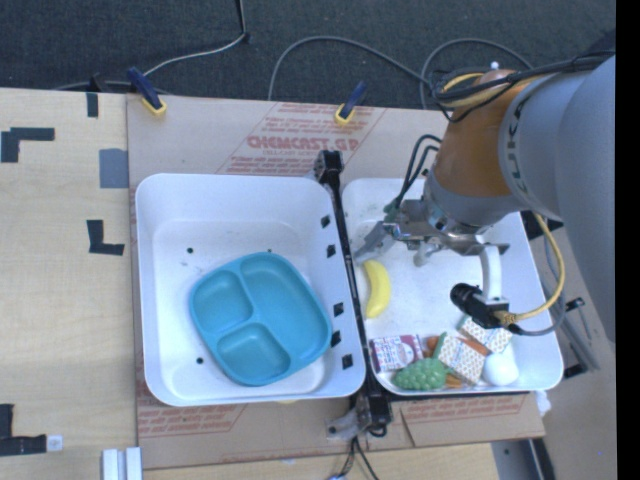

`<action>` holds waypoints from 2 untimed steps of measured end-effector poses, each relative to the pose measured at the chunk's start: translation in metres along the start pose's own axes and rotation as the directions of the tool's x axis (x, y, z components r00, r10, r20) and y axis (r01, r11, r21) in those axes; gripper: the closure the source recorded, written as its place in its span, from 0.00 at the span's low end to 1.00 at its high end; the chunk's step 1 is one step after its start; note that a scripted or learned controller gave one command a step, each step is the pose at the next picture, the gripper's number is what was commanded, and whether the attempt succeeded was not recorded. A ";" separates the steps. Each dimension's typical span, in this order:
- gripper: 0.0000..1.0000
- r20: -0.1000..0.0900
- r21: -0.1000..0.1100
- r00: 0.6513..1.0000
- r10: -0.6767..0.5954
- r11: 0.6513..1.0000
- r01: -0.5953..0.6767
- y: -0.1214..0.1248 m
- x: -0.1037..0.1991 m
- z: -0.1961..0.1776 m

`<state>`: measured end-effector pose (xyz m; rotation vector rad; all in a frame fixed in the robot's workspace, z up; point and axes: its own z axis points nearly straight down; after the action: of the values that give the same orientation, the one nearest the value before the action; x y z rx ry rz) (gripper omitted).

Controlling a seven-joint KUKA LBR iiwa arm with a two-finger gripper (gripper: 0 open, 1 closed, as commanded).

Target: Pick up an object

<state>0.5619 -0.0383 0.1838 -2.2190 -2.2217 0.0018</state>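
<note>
In the right bin (530, 373) lies a yellow banana (377, 288) close to the left wall. My gripper (398, 248) hangs just above and to the right of the banana's upper end. Its two grey fingers are spread and open, with nothing between them. Along the bin's front edge lie a red and white packet (397, 351), a green bumpy object (421, 374), an orange and white checked packet (462, 356) and a white egg-shaped object (500, 368).
The left bin (160, 228) holds a blue divided plate (258, 316). A black divider (340, 258) separates the bins. The arm's orange band and grey body cover the right bin's back right. A black fitting with a yellow cable (478, 303) hangs over that bin.
</note>
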 end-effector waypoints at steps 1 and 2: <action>0.00 0.002 -0.005 1.000 0.001 1.000 -0.001 0.019 -0.072 0.097; 1.00 0.004 -0.006 1.000 0.002 1.000 -0.002 0.019 -0.072 0.088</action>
<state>0.5808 -0.1104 0.0960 -2.2263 -2.2250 -0.0001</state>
